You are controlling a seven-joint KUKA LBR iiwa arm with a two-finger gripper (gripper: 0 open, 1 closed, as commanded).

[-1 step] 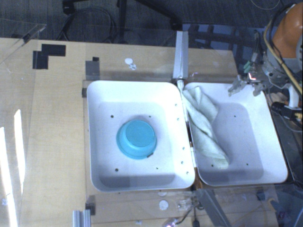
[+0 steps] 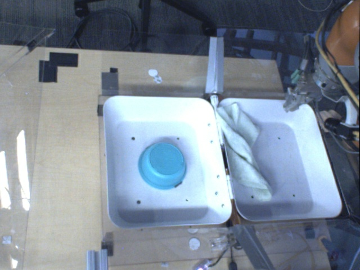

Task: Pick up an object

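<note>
A round blue bowl [image 2: 162,165] lies in the middle of the left bin [image 2: 121,207], apparently upside down. A crumpled pale cloth [image 2: 242,151] stretches along the left wall of the right bin [image 2: 315,201], from the far corner toward the near side. My gripper [image 2: 295,99] hangs over the far right rim of the right bin, well apart from the cloth and the bowl. Nothing is visible in it.
The grey arm with its orange band [image 2: 343,35] and cables [image 2: 337,125] crowds the right bin's far right side. A metal post [image 2: 215,66] stands behind the seam between the bins. The wooden bench [image 2: 56,151] spreads to the left.
</note>
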